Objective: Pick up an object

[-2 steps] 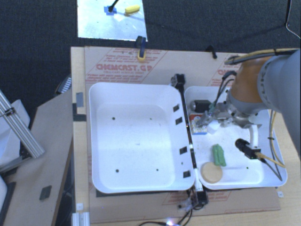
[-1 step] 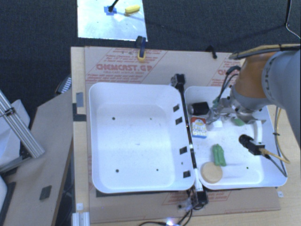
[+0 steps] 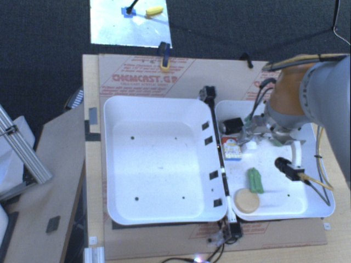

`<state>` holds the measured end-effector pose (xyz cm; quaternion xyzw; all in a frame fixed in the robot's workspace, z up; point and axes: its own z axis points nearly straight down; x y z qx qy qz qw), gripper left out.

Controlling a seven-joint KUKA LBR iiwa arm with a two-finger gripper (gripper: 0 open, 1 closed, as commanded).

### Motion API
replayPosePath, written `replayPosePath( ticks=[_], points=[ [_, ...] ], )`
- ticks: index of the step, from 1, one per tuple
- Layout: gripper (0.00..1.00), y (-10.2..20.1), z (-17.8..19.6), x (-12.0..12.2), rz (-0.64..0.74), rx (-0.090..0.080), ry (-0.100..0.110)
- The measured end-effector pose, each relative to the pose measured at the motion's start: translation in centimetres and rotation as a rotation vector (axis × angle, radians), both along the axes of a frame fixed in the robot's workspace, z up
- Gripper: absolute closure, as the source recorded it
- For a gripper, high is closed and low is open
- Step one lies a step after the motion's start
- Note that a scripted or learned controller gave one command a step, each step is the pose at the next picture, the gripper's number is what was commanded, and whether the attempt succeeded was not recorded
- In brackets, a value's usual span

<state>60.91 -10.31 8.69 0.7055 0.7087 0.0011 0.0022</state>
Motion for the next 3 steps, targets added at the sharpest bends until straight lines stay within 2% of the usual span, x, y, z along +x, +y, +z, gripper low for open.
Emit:
replayPosePath(
  ticks=[1, 2, 3],
  points=[
    [1.0, 2.0, 8.8, 2.1, 0.002, 0.001, -0.004],
    [1.0, 1.5, 9.4, -1.6, -0.004, 0.001, 0.005],
    [1.0, 1.1, 1.1, -12.2, -0.006, 0.002, -0.005]
  ],
)
